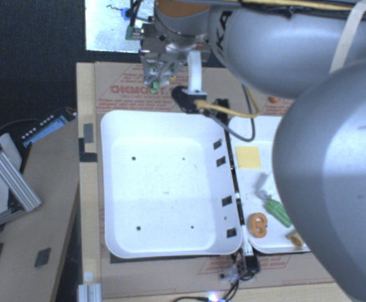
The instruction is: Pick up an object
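Observation:
My gripper [158, 79] hangs over the cardboard just behind the far rim of the left bin [117, 168]. A small green bit [153, 89] shows at its lower tip; I cannot tell whether that is a held thing. The right bin [263, 137] holds a yellow square [248, 157], a grey piece [261, 182], a green object [277, 212], an orange ring [257, 225] and a tan piece [294, 238]. The arm's grey body hides much of the right bin.
Black clips [224, 181] line the ridge where the two bins meet. A yellow and black cable [227, 111] loops behind the bins. An aluminium frame [10, 181] stands off the bench at the left. Cardboard [123, 87] lies under both bins.

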Motion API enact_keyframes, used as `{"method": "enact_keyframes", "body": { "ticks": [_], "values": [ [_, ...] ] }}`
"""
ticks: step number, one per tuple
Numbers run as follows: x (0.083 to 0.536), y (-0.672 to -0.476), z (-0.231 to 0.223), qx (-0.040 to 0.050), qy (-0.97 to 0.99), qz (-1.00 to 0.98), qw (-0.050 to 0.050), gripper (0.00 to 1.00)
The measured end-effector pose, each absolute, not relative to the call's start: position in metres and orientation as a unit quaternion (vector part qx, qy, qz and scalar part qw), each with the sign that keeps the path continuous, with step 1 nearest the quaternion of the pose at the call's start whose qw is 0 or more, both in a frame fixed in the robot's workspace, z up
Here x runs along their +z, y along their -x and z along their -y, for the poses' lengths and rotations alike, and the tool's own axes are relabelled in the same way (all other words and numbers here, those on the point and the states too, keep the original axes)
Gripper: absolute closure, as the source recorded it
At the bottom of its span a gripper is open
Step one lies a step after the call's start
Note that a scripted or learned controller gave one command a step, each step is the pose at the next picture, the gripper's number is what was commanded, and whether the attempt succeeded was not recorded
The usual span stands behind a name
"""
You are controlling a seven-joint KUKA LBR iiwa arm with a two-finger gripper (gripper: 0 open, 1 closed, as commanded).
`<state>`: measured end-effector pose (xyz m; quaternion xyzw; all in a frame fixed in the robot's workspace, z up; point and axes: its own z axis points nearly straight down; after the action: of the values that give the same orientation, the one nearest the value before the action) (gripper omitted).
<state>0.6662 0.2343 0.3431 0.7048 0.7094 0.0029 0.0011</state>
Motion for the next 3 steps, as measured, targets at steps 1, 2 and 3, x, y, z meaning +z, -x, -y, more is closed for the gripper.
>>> {"method": "enact_keyframes", "body": {
  "ticks": [1, 2, 3],
  "values": [
    [0.377, -0.654, -0.234, 0.0026, -0.705, -0.709, 0.001, 1.00],
    [0.391, -0.632, -0.234, 0.0010, -0.705, -0.709, 0.000, 1.00],
    [0.413, -0.606, -0.234, 0.0016, -0.705, -0.709, 0.000, 1.00]
  ]
}}
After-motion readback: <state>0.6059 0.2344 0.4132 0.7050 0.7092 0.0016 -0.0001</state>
